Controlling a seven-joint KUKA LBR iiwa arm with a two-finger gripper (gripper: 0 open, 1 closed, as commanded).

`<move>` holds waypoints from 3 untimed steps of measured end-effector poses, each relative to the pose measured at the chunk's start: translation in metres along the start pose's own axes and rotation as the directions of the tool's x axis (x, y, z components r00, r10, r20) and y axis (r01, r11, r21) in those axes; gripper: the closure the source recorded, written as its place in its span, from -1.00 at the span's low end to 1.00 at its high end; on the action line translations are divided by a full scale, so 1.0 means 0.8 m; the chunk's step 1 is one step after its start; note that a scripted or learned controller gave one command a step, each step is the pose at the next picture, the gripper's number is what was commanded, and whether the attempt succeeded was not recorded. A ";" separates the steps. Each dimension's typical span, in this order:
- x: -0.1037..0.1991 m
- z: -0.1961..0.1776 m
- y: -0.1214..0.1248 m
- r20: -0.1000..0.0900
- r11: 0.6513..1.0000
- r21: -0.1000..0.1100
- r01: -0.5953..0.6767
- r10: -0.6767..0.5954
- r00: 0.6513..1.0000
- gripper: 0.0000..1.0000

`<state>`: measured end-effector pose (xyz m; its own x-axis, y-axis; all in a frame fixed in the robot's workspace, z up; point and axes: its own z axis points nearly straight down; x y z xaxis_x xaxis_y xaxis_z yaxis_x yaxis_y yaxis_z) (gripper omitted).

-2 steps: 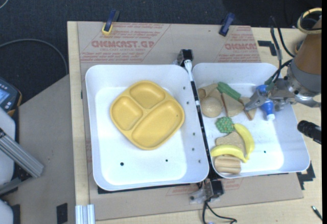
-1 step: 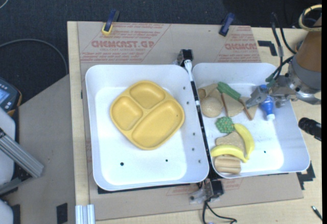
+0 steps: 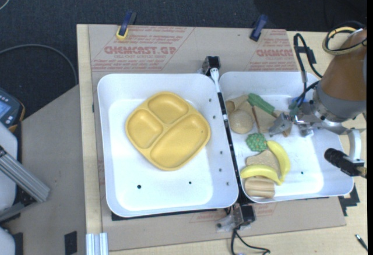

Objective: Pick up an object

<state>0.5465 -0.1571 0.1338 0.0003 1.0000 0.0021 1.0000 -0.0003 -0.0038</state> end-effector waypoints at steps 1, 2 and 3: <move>0.000 0.063 0.001 0.001 1.000 -0.002 0.000 0.000 1.000 -1.00; 0.000 0.048 0.001 0.002 1.000 -0.005 -0.001 0.001 1.000 1.00; -0.008 -0.016 -0.010 0.004 1.000 -0.007 -0.001 0.001 1.000 1.00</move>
<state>0.5389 -0.1633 0.1467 0.0015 1.0000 -0.0018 1.0000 -0.0015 0.0035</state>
